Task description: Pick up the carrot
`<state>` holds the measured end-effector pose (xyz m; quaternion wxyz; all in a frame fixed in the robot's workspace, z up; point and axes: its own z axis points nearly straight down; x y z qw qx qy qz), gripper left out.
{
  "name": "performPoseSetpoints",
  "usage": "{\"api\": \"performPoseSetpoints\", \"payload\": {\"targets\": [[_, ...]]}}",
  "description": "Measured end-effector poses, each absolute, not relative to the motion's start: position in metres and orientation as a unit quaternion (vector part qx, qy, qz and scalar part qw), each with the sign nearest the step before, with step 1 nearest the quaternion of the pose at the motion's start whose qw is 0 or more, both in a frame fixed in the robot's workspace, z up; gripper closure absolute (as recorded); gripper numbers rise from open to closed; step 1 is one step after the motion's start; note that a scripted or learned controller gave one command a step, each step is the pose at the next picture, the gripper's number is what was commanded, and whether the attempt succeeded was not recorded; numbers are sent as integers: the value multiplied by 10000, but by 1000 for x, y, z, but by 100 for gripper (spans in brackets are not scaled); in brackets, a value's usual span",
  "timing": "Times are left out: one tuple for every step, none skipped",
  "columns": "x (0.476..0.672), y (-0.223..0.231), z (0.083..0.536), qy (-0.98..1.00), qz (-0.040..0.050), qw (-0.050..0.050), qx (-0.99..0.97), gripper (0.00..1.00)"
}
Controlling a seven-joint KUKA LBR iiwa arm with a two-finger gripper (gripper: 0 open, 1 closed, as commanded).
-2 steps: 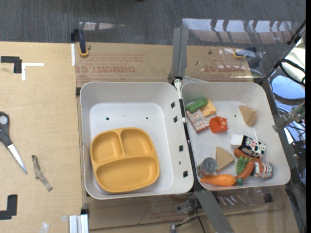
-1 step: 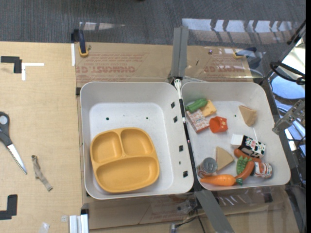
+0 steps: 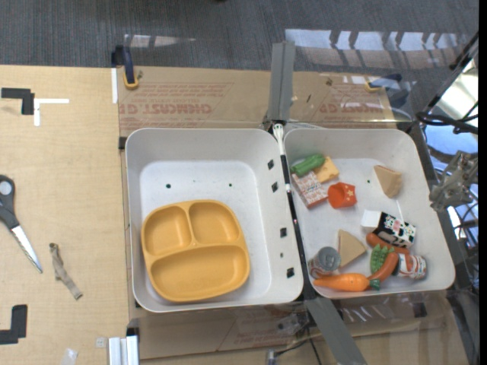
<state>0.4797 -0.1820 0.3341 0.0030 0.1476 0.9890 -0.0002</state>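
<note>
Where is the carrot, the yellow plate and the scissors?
carrot (image 3: 344, 282), camera view, middle of its orange body, at the right bin's front edge.
yellow plate (image 3: 196, 249), camera view, ridge where its three compartments meet, in the left bin.
scissors (image 3: 15, 230), camera view, on the blades, left on the bench.

Carrot (image 3: 342, 282): orange toy, smooth, tapered body, green leafy top at its 3 o'clock end, pointed tip toward 9 o'clock. Lies flat, long axis nearly level across the view. Position: right bin (image 3: 426, 166), floor at roughly 6 o'clock, close along the near wall. Green top touches neighbouring toys; tip end sits just below a round grey piece. Fully exposed, nothing on top.
</note>
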Motion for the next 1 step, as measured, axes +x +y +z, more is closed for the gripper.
{"api": "performPoseSetpoints", "payload": {"targets": [[480, -183, 300, 9988, 0, 20, 484, 100]]}}
